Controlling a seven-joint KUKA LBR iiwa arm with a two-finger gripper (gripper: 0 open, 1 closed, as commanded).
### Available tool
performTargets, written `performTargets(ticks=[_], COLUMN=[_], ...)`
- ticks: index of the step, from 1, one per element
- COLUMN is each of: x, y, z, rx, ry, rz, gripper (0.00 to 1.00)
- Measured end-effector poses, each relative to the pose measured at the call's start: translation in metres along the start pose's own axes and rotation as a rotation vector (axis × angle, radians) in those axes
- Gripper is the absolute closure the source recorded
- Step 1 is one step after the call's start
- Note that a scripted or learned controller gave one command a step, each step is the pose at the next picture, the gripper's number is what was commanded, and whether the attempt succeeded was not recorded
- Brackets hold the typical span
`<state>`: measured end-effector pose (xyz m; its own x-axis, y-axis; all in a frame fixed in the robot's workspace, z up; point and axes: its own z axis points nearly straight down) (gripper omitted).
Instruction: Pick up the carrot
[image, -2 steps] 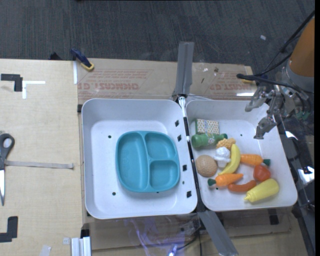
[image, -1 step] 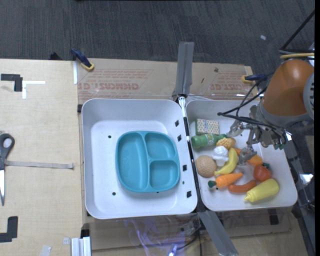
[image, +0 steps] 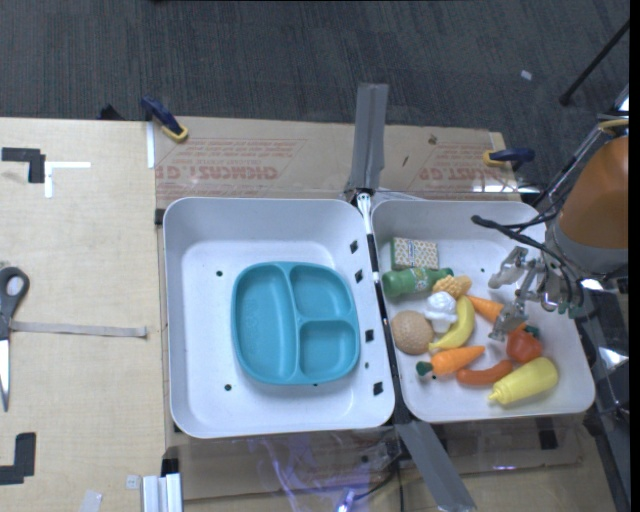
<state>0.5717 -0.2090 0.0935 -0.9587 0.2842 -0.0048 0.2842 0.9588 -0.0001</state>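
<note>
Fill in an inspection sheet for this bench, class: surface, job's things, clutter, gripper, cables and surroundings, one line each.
Surface: two white bins side by side; left bin bears a teal divided plate.
Job's things: carrot lies in the right bin among the toy food.
Clutter: banana, green bottle, yellow squeeze bottle, tomato, brown egg-shaped piece.
Gripper: gripper sits low over the right bin, above the tomato.
Cables: black cables run along the arm.
Surroundings: scissors, blue clamps.
</note>
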Motion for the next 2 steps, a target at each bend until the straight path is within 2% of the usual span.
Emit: performTargets(ticks=[1, 2], x=[-0.004, 0.039], y=[0.034, 0.045], z=[0.0, 0.001], rx=[0.001, 0.001], ry=[0.0, 0.004], rz=[0.258, 0.437], gripper=[0.0, 0.0])
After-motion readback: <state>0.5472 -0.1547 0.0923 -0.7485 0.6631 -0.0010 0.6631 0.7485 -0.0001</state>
